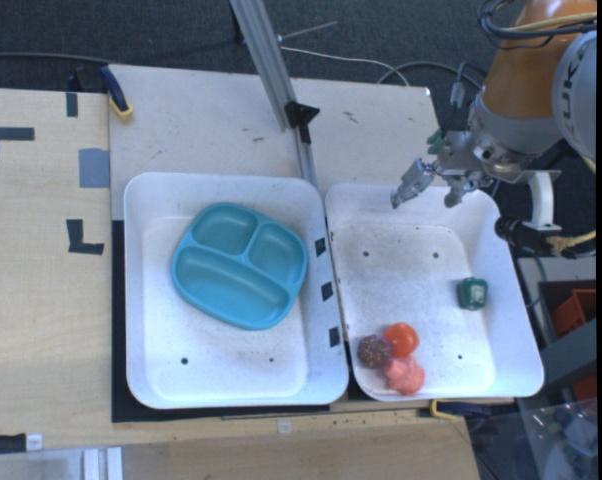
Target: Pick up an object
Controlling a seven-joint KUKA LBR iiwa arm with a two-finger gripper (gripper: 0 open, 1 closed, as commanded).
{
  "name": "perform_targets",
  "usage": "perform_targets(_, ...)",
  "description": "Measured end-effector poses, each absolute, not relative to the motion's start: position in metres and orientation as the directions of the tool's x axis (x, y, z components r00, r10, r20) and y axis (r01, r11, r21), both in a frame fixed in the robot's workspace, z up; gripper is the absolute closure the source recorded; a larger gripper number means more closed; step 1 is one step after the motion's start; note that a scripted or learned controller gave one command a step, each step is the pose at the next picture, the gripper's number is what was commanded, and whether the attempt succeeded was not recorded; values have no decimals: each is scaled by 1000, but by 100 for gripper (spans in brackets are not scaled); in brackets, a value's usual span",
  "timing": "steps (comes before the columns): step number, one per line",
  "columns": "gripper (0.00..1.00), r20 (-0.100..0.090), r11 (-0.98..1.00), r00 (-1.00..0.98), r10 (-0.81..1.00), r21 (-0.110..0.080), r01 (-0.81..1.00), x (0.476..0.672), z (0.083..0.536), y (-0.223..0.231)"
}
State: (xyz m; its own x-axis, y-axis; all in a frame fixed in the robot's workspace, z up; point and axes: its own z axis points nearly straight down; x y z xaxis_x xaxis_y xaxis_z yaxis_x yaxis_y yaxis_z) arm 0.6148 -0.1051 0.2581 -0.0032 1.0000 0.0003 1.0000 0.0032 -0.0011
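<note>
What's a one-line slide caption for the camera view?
Open claw hovers over right bin holding tomato, green cup; blue divided plate in left bin.

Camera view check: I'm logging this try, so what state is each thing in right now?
gripper: open, holding nothing, above the right bin's far edge
blue divided plate: flat in left bin
green object: resting by right bin's right wall
red, dark and pink pieces: clustered at right bin's near edge

No readable text anywhere.
No legible letters, numbers, labels or brand marks on the bench (41,298), the bins or the arm; only plain dark tape patches (93,168) at left.
</note>
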Motion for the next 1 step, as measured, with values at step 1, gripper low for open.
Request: perform_targets(1,0,0,3,-3,1000,-1,1000,615,258,-105)
